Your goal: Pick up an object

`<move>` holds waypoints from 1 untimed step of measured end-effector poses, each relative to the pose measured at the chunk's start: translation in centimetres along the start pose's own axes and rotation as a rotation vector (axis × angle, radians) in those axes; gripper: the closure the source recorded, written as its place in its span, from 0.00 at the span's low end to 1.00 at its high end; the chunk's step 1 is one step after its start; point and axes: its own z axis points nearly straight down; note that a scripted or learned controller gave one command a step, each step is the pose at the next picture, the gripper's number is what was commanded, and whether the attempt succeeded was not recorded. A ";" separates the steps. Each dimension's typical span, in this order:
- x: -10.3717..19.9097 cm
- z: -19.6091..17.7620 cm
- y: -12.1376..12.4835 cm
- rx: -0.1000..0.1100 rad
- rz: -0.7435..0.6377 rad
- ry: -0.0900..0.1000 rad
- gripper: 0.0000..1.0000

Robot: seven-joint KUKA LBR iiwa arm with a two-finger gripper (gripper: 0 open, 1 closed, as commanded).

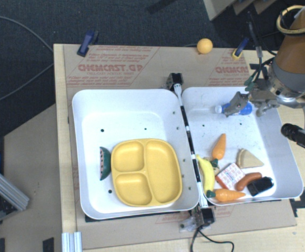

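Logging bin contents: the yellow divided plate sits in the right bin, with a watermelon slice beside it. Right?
Not quite. The camera view shows the yellow divided plate in the left bin, not the right one. The watermelon slice does lie beside it, at its left edge.

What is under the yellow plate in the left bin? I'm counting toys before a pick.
A watermelon slice pokes out from beside the yellow plate's left edge; whether it runs underneath cannot be told. The left bin's floor beneath the plate is covered.
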 end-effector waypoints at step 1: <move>-1.2 14.6 1.0 0.003 0.001 0.001 0.00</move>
